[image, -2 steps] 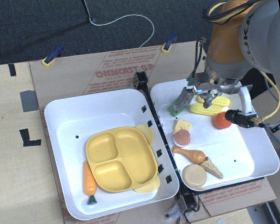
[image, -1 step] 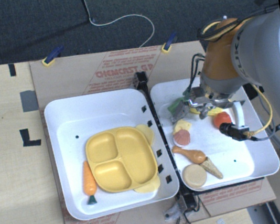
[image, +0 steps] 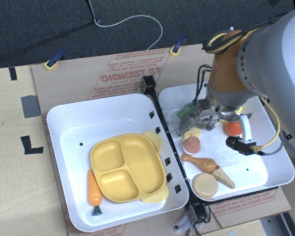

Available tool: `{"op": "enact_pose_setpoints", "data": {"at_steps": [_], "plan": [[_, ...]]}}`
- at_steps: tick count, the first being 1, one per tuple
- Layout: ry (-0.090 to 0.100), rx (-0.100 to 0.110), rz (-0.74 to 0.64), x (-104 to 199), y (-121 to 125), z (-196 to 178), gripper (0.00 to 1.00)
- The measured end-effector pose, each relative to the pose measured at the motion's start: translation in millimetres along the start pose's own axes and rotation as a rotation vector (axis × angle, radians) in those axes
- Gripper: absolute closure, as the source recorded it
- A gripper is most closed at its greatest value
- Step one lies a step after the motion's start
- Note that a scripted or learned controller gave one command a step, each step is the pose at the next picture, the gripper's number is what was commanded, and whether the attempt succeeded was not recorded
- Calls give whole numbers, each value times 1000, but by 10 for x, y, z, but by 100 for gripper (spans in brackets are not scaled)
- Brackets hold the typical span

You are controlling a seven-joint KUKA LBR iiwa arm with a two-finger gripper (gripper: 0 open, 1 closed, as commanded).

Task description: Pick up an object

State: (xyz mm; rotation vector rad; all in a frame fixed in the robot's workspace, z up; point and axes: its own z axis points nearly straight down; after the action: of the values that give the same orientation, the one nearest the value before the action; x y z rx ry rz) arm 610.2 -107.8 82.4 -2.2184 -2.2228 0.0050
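Candidate objects lie in the right bin (image: 280,176): pink disc (image: 192,145), drumstick (image: 200,162), cookie (image: 205,185), cone (image: 223,177). None lifted. Gripper (image: 206,117) sits low near the bin's back-left corner, just behind the disc; jaws' state cannot be told. Grasp and lift remain.

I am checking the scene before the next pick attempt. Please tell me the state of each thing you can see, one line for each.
yellow divided plate: lying flat in the left bin, compartments bare
carrot: lying beside the plate's left edge
drumstick: lying in the right bin
round cookie: lying flat
ice cream cone: on its side
pink slice: lying flat
end effector: low over the right bin's far side
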Motion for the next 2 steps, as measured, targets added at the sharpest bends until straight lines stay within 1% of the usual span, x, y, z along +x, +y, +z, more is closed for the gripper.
{"op": "enact_pose_setpoints", "data": {"at_steps": [1, 2], "plan": [[0, -2, -1, 4, 7, -122, 100], [1, -6, 1, -6, 99, -594, 100]]}}
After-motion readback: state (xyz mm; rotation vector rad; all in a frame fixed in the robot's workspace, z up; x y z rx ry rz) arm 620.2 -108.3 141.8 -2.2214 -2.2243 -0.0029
